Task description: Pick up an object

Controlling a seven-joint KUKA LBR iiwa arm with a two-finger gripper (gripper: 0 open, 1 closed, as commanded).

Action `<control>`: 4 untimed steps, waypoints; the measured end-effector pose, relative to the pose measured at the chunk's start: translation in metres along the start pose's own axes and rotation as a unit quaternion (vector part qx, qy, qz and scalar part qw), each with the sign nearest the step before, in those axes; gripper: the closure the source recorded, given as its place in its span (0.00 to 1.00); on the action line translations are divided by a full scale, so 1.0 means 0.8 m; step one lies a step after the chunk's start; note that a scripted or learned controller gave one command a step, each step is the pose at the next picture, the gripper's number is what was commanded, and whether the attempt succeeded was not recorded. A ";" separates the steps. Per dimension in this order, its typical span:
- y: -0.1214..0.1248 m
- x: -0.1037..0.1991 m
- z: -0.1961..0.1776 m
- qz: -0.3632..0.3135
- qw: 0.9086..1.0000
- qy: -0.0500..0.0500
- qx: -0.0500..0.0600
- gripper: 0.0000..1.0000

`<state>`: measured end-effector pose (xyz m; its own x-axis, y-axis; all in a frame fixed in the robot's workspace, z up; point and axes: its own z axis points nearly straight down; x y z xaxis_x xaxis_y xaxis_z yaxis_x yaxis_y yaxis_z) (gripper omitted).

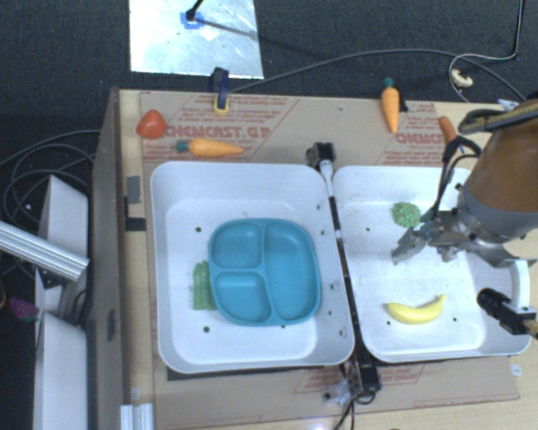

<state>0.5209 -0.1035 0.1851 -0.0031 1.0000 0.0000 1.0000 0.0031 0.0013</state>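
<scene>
Dark carpet surrounds a cardboard-topped bench bearing two shallow white bins side by side. Reaching in from the right, the arm hangs its gripper low over the right bin, and the dark fingers look spread, with nothing between them. A small green leafy piece lies just beside the tips on their far side, and a yellow banana lies nearer, apart from them (either would serve, since the task names no particular object). By my judgement this is the approach step: no grasp is made yet, and the next move calls for centring the open fingers over one item, lowering, and closing. The divider between the bins stands near on the left and could crowd a sideways reach. In the left bin sits a blue sectioned plate with a green piece touching its left edge. Along the far strip rest two toy carrots and a red-orange piece.
</scene>
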 end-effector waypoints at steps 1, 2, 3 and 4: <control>-0.043 -0.067 0.126 0.001 1.000 0.000 0.000 0.00; 0.053 -0.021 0.117 -0.001 1.000 0.000 -0.001 0.00; 0.162 -0.034 0.125 -0.001 1.000 0.000 -0.001 0.00; 0.163 -0.035 0.111 -0.003 1.000 -0.001 -0.002 1.00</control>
